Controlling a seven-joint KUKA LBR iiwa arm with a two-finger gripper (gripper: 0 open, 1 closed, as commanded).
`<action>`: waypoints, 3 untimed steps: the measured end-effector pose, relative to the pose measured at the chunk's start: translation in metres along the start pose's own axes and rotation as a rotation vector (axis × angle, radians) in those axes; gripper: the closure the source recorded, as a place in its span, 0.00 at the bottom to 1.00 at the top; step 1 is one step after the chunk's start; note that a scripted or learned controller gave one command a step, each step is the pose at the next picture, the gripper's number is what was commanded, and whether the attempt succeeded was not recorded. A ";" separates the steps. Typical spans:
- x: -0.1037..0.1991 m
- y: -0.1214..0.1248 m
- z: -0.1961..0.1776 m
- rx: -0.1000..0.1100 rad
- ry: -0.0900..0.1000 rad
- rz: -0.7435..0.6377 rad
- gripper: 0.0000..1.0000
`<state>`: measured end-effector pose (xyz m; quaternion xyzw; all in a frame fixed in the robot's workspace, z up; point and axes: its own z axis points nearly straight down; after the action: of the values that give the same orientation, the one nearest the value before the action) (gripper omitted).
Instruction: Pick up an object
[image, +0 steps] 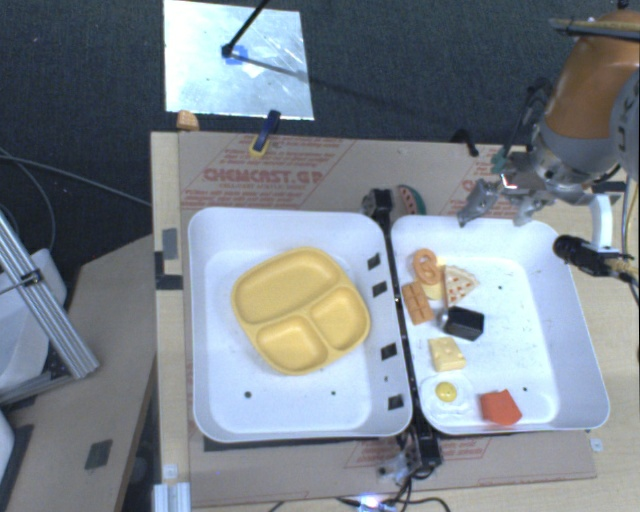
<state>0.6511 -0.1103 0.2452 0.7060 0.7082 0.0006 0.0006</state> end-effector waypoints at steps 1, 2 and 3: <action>0.020 -0.081 0.084 0.014 0.003 0.003 0.00; 0.091 -0.144 0.060 0.004 0.004 -0.006 0.00; 0.167 -0.101 -0.051 -0.014 0.004 -0.011 0.00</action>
<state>0.5493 0.0562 0.2964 0.7021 0.7120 0.0071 0.0042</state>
